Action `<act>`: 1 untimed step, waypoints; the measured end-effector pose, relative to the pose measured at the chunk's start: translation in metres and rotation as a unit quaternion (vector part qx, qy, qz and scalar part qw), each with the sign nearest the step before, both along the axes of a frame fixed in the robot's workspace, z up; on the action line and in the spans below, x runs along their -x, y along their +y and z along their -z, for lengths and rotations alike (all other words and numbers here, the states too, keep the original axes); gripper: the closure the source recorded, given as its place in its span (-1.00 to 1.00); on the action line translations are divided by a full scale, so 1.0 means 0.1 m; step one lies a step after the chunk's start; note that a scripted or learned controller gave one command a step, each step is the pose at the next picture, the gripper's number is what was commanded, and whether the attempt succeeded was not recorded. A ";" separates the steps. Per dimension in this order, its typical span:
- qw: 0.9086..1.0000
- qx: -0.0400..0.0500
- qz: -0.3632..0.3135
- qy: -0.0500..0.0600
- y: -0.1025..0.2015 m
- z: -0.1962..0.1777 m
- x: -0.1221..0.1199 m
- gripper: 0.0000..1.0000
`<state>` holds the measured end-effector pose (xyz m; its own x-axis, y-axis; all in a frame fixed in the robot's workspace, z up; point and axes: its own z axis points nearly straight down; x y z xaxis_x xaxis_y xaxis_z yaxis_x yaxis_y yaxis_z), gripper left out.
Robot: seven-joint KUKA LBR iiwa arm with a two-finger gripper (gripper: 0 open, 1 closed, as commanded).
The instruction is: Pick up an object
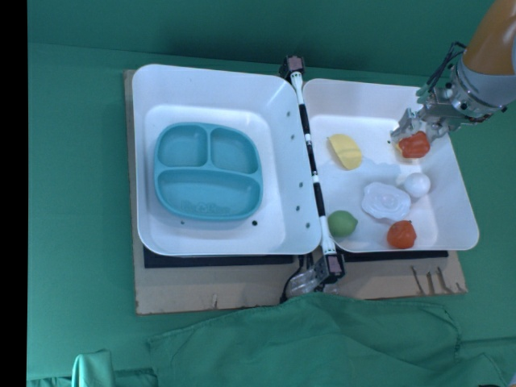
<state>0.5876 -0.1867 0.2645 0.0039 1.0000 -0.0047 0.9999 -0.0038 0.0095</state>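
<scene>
I see the arm coming in over the far right corner of the right bin [451, 240], orange band up top, gripper [413, 132] low inside the bin near its far right edge. Fingers look set either side of the upper red object [415, 145], touching it at its far side; can't tell from this angle whether they actually pinch it, obj. appears to sit on the bin floor. Rest of right bin: yellow piece [345, 151] toward the far left, near the divider; white ball [417, 185] just nearer than the gripper; flat white flower-like piece [386, 201] touching or just beside the ball; second red object [401, 235] near the front edge; green lime-like fruit [343, 223] at front left corner. Left bin [153, 87] carries a teal divided plate [208, 171], 3 compartments, approx. centred.
</scene>
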 end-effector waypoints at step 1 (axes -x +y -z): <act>1.000 0.000 -0.001 -0.001 0.05 -0.60 -0.08 1.00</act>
